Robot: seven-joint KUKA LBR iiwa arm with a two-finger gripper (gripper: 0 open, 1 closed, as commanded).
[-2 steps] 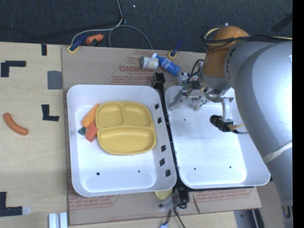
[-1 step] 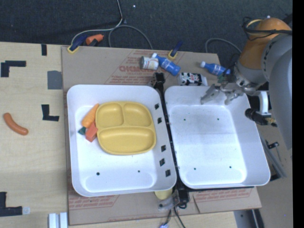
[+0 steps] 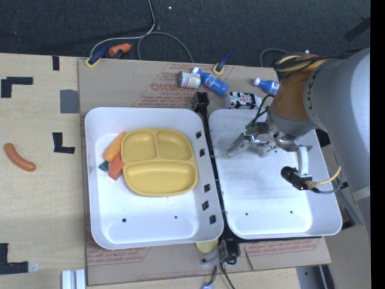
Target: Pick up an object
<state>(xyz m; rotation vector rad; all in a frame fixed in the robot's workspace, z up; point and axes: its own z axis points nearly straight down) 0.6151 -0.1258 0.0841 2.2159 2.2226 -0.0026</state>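
A yellow divided plate [image 3: 159, 162] lies in the left bin [image 3: 150, 230]. An orange carrot-like piece [image 3: 113, 147] and a small red and green piece [image 3: 114, 170] rest against the plate's left edge. My gripper [image 3: 252, 149] hangs over the back part of the right bin [image 3: 271, 215], well to the right of the plate. Its fingers [image 3: 234, 149] are spread open with nothing between them. The grey arm with its orange band [image 3: 295, 98] covers the right bin's far right corner.
Behind the bins lie blue and white bottles [image 3: 204, 80], a black and white item [image 3: 242, 100] and another small bottle [image 3: 266, 86]. A sausage-shaped toy [image 3: 20, 157] lies on the bench at far left. A clamp [image 3: 108, 52] sits at the board's back edge.
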